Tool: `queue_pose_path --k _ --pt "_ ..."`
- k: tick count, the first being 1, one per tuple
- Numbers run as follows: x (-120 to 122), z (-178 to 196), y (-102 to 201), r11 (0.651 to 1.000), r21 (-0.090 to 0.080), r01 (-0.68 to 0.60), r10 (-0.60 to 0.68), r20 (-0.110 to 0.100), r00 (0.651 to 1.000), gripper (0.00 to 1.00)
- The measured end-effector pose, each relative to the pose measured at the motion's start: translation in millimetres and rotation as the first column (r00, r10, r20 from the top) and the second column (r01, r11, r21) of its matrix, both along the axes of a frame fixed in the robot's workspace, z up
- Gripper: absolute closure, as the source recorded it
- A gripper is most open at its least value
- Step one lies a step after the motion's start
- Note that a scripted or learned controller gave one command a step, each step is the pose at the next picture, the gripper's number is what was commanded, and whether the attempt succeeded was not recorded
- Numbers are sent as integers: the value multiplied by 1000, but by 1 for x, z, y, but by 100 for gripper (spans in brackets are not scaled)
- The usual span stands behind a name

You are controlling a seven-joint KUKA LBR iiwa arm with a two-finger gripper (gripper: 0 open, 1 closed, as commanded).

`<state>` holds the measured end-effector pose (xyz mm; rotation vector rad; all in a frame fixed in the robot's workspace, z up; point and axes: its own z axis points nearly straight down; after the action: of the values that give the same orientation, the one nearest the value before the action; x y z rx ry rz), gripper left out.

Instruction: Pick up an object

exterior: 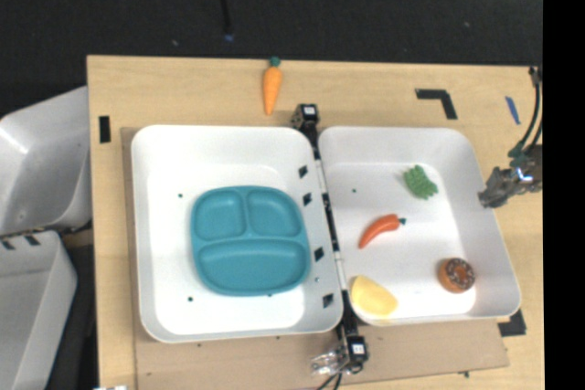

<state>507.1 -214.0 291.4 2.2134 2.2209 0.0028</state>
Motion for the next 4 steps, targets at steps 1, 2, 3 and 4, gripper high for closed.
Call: queue_pose_path --k 1,2,3,4 --pt "18 -13 40 1000 2 -2 2 -5 1000 100" --pt "50 -17 84 1000 2 -3 3 -3 1000 100" --pt "64 -27 125 1000 3 -2 2 -6 1000 100" --pt "88 -41 173 1000 3 -3 3 -5 1000 100"
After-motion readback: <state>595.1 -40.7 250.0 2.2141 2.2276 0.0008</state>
